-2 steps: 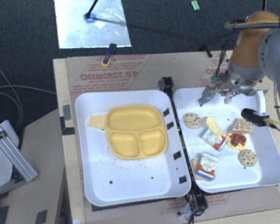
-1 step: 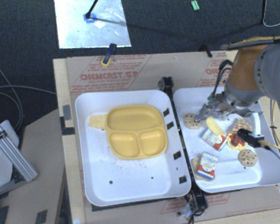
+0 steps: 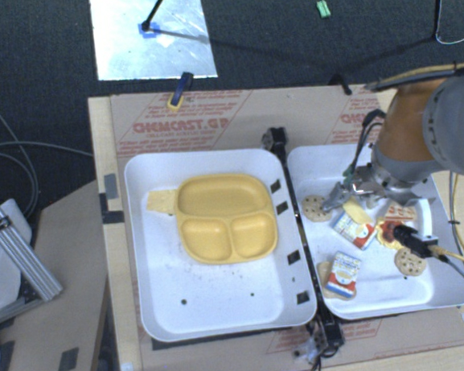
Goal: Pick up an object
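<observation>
The right white bin (image 3: 446, 279) holds several small items. A round cookie (image 3: 313, 207) lies at its left, and a yellow wedge (image 3: 354, 211) sits beside a small white-and-red box (image 3: 351, 229). Further right are a red piece (image 3: 389, 232) and a second cookie (image 3: 409, 263). A white, orange and blue carton (image 3: 344, 274) lies near the front. My gripper (image 3: 368, 193) is low in this bin, just above the wedge and the box. The grey wrist (image 3: 403, 161) hides much of it.
The left white bin (image 3: 157, 300) holds a yellow three-compartment tray (image 3: 223, 218) with a pale yellow flat piece (image 3: 161, 201) at its left. Black clips (image 3: 286, 208) run along the divide between the bins. A silver sheet (image 3: 153, 34) lies beyond the bench.
</observation>
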{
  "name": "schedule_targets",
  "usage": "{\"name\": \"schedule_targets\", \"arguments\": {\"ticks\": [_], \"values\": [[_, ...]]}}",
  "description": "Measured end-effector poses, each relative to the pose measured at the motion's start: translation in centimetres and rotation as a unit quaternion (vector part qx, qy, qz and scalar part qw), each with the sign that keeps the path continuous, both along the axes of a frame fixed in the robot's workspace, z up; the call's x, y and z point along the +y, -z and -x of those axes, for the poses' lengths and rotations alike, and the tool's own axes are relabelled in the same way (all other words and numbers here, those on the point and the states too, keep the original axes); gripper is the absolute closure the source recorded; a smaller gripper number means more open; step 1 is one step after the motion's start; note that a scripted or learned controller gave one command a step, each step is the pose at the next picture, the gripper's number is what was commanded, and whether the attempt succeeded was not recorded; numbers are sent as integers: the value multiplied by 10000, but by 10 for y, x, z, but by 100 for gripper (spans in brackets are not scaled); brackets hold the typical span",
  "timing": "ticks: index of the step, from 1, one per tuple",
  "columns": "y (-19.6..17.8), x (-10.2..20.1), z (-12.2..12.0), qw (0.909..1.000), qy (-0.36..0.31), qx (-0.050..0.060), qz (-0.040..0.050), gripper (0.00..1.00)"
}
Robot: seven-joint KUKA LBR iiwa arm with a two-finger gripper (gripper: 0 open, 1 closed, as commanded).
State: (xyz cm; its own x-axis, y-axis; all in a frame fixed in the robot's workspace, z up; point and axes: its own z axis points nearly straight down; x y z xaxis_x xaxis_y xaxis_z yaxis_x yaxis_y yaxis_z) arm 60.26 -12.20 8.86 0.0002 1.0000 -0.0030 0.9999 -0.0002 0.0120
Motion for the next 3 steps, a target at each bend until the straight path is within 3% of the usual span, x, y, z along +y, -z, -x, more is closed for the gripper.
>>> {"name": "schedule_targets", "arguments": {"ticks": [1,2,3], "values": [[4,-19,42,10000,3,72,-18,0],[-27,-72,92,10000,16,62,-12,0],[6,-7,36,10000,-58,42,-23,0]]}}
